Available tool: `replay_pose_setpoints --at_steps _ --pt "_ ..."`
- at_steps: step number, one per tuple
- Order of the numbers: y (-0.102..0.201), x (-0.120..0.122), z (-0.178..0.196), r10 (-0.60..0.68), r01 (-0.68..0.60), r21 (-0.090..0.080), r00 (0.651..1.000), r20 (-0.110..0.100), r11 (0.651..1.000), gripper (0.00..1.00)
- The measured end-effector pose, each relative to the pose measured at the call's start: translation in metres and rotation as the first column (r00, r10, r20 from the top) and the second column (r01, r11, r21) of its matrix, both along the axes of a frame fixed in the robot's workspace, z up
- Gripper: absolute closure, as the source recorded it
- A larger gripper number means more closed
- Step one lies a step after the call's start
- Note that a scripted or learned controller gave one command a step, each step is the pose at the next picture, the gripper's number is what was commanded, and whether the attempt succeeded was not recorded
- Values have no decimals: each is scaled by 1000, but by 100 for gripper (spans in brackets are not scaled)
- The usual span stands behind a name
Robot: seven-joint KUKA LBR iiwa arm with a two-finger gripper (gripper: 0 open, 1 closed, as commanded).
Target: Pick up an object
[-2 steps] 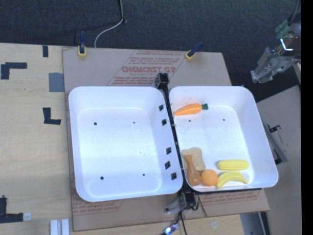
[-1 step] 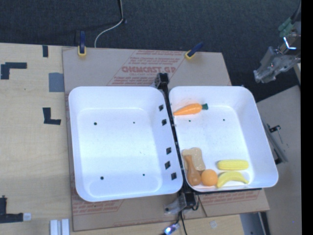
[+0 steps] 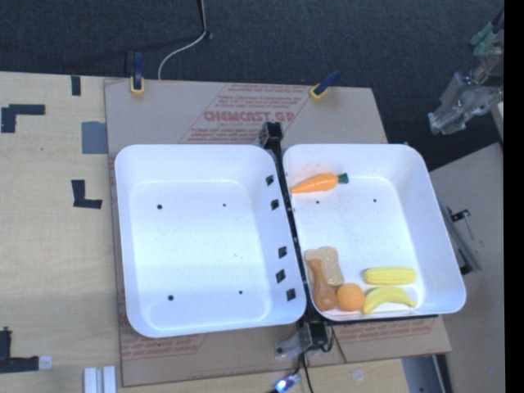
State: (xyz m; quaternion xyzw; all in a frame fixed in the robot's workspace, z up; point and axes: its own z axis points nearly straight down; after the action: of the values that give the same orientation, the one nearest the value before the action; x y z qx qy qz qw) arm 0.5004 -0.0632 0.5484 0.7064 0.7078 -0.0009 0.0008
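Observation:
The right bin (image 3: 426, 187) holds several toy foods. An orange carrot (image 3: 315, 183) with a green tip lies near its back left corner. At the front lie a tan bread piece (image 3: 326, 263), a brown stick-shaped piece (image 3: 322, 291), an orange ball (image 3: 350, 298), a yellow corn cob (image 3: 390, 276) and a yellow banana (image 3: 390, 300). My gripper (image 3: 455, 111) hangs outside the bins, beyond the right bin's back right corner, far from every object. Nothing shows in its grasp.
The left bin (image 3: 131, 219) stands beside the right one on a cardboard sheet (image 3: 237, 113) clamped at the back. A black clip strip (image 3: 282, 219) joins the bins. A white cable (image 3: 184, 47) runs off the back.

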Motion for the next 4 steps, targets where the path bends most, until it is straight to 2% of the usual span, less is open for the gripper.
replay_pose_setpoints --at_steps 1,2,3,4 --pt "110 26 -19 10 -10 4 1000 -4 1000 100" --pt "104 25 -7 1 -1 2 1000 -1 1000 100" --pt "203 46 -15 9 -9 4 1000 -2 1000 100" --pt "303 51 -43 8 -8 3 1000 -4 1000 100"
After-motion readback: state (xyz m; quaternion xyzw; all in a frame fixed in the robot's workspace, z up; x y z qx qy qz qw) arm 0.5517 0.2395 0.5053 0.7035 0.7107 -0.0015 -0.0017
